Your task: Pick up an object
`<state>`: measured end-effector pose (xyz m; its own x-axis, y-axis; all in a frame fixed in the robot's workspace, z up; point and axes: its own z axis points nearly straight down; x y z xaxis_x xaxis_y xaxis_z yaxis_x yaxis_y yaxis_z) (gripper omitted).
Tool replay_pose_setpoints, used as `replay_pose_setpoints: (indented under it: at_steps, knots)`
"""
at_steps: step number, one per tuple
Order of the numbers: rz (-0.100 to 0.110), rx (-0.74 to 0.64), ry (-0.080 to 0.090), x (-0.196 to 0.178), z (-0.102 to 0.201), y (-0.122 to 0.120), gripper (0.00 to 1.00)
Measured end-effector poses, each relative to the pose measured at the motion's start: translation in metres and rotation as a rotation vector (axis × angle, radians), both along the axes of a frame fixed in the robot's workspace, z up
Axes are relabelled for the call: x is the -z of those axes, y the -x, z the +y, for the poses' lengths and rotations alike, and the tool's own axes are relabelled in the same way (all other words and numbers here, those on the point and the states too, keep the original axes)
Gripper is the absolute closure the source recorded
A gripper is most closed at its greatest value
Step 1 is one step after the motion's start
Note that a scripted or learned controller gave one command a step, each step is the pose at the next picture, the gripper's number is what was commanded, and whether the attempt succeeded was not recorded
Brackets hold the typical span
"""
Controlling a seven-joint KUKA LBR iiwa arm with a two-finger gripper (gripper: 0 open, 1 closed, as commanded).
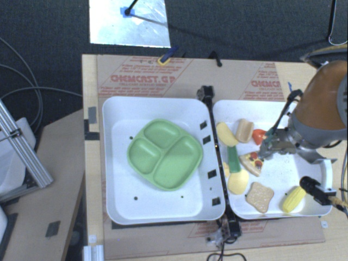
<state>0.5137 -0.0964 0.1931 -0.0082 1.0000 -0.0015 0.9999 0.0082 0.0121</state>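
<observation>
The right bin [272, 109] holds several toy foods. A yellow lemon-like piece [226, 134], a tan bread roll [244, 130] and a red piece [259, 135] lie at its left back. A green stick [233, 159], a pizza slice [251, 164] and a pale yellow piece [237, 183] sit along its left side. A toast slice [259, 197] and a corn cob [293, 199] rest near the front wall. My gripper [266, 150] hangs low in this bin, between the red piece and the pizza slice, close to both.
The left bin [117, 145] carries a green divided plate [165, 154]. A black divider strip [213, 145] runs between the bins. The grey and orange arm [326, 110] covers the right bin's right side. Cardboard [141, 75] lies under both bins.
</observation>
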Motion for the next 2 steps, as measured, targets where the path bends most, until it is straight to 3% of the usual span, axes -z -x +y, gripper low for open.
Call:
replay_pose_setpoints:
  at_steps: [1,2]
  knots:
    - [0.015,0.009,-0.002,0.071,-0.017,0.028,1.00]
    - [0.008,0.006,-0.001,0.057,-0.016,0.026,1.00]
